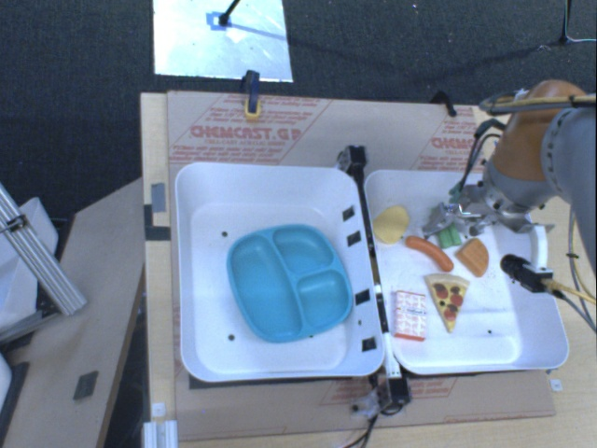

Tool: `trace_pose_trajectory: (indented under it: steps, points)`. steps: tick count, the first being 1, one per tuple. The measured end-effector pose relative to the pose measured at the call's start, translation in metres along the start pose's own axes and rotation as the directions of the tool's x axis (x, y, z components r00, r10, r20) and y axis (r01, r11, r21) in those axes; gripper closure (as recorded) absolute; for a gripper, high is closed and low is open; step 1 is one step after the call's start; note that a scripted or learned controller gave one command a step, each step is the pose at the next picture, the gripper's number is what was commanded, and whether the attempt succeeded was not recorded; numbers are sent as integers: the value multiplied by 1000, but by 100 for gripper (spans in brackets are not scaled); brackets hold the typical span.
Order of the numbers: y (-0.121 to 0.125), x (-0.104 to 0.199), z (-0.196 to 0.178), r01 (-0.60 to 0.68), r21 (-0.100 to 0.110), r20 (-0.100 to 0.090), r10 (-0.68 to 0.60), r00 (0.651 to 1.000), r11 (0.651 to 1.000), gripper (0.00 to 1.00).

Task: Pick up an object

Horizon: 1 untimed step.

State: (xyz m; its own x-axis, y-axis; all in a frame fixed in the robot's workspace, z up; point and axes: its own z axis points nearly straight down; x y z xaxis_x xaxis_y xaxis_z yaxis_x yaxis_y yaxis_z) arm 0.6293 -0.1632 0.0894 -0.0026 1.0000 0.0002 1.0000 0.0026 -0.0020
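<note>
Green piece (451,238), small and partly covered, lies in the far half of the right bin (504,336), directly under the gripper (454,222). It looks like the object being picked. The left bin (198,203) carries just the blue divided plate (289,283), flat on the floor and probably too broad for an easy grasp. That may be why the arm (536,147) works the other side, bent low over the right bin from its far right corner. Whether the gripper is apart, together or clamped on anything cannot be told, since the metal hides the contact.

The remaining items crowd the same bin. A red-and-white packet (409,314) lies near the dividing wall, and a pizza slice (448,299) sits just beside it. A pale yellow disc (392,222) lies farther back by that wall. An orange-brown piece (473,256) touches or nearly touches the green one on its right, and a sausage (428,252) lies close on its left. These two flank the target tightly, so a descent risks nudging or catching one of them instead.
</note>
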Motion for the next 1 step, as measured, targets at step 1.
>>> trace_pose_trajectory:
  steps: [1]
  points:
    - [2, 0, -15, 1, -8, 2, -1, 1000, 1000, 100]
